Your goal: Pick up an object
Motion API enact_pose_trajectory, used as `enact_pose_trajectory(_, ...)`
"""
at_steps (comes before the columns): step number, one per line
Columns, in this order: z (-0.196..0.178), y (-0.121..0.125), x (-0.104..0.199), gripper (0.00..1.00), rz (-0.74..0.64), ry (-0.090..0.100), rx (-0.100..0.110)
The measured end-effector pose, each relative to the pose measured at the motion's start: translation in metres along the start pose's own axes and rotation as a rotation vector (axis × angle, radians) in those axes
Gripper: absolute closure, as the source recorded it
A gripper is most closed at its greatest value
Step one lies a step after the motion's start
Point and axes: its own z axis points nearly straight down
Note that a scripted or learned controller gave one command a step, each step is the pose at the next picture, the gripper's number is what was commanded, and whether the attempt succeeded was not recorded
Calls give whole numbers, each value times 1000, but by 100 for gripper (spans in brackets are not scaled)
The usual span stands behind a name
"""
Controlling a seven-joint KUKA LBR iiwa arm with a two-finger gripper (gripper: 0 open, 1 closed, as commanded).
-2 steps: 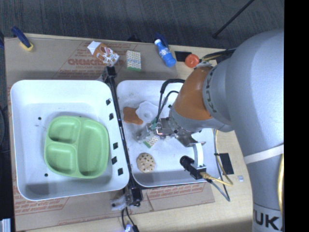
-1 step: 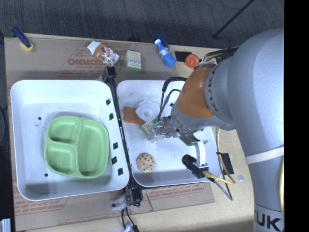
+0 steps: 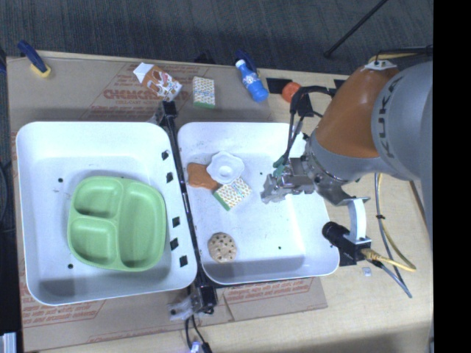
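Metal fingers of the claw (image 3: 274,190) are seen low over the right bin (image 3: 294,248), toward its right side, but whether they are spread or closed cannot be told from this angle, and nothing is seen held between them. Just left of the claw, a small patterned packet (image 3: 234,194) lies tilted on the bin floor, touching a white flower-shaped cup (image 3: 225,168) and an orange-brown piece (image 3: 199,176) beyond it; these three form a tight cluster. A round cookie (image 3: 221,247) sits alone nearer the front wall, well apart from the rest. For a clean pick, the isolated cookie would probably be the easier target, since the clustered items could be nudged together; if the packet is chosen, the claw should be centred over it and lowered squarely. The grey arm (image 3: 383,123) is reached in from the right, its orange band bulking above the wrist, the wrist bent downward into the bin. In the left bin (image 3: 37,153), a green divided tray (image 3: 118,223) rests untouched.
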Motion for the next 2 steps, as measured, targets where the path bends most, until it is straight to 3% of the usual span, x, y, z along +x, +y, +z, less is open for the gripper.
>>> enact_pose_trajectory(1,0,0,0,0,0,0,1)
enact_pose_trajectory(2,124,-32,-10,0,-2,2,6)
